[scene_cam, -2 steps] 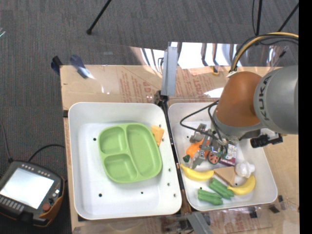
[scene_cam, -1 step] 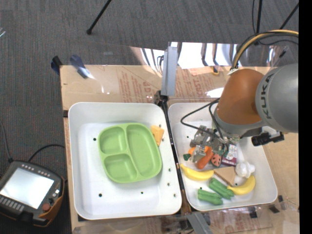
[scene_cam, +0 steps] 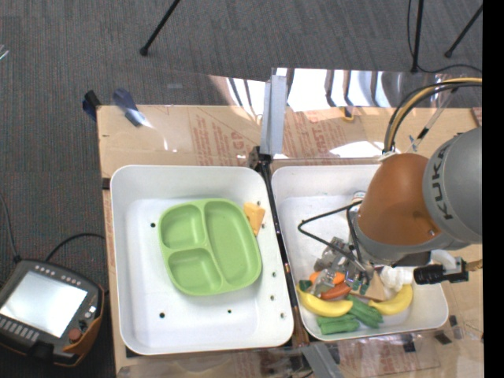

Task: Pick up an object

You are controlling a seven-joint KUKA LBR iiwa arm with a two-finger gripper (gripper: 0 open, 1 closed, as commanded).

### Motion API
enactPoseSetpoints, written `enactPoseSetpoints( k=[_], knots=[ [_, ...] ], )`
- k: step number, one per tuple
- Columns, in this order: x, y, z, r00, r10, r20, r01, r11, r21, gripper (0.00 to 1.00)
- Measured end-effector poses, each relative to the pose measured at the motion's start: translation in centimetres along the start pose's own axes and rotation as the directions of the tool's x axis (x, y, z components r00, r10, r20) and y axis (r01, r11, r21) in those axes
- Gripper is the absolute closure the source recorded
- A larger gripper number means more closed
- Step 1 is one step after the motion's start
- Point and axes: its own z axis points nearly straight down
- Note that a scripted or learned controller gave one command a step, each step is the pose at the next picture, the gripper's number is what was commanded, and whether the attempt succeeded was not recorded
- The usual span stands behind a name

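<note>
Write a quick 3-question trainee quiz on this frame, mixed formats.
1. True or false: the green tray lies in the right bin.
2. Multiple choice: the tool is over
A. the tray
B. the toy food pile in the right bin
C. the pendant on the floor
3. Fill in: the orange wedge touches the tray's ____ edge, as the camera sees it.

Key
1. False: it lies in the left bin.
2. B: it sits just above the red piece and a banana.
3. Right.
</note>
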Motion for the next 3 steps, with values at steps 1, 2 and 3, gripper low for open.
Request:
enactPoseSetpoints(
  k=[1, 2, 3],
  knots=[
    [-0.5, -0.5, -1.2, 0.994, 0.107, 0.001, -0.107, 0.994, 0.000, 1.00],
    [5.1, 4.2, -10.1, 0.973, 0.229, 0.002, -0.229, 0.973, -0.002, 1.00],
    [0.7, 5.3, -17.1, 0.996, 0.092, 0.005, -0.092, 0.996, -0.001, 1.00]
  ],
)
